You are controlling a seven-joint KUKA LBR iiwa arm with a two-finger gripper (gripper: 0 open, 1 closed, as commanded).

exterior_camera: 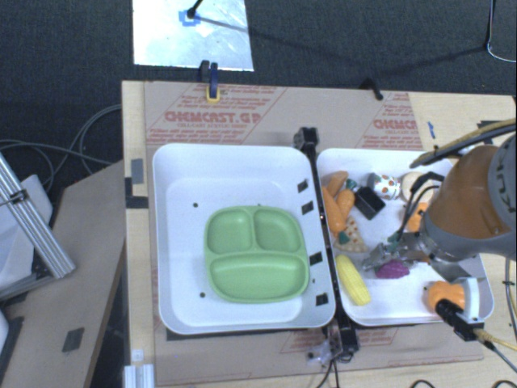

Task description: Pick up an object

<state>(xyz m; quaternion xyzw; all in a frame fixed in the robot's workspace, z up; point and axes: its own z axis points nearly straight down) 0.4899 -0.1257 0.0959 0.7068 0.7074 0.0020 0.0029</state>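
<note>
My gripper is low in the right bin, reaching in from the right under the arm's orange band. A purple toy lies right under and against its tip. A yellow corn cob rests just to the gripper's left, near the bin's front. Behind it sit orange carrot-like pieces, a small green-spotted piece, a black block and a white ball with red marks. An orange toy lies at the front right corner.
The left bin holds a green divided plate. A black divider with clips runs between the two bins. Brown cardboard lies under them, and a blue-and-yellow clamp sits at its back edge.
</note>
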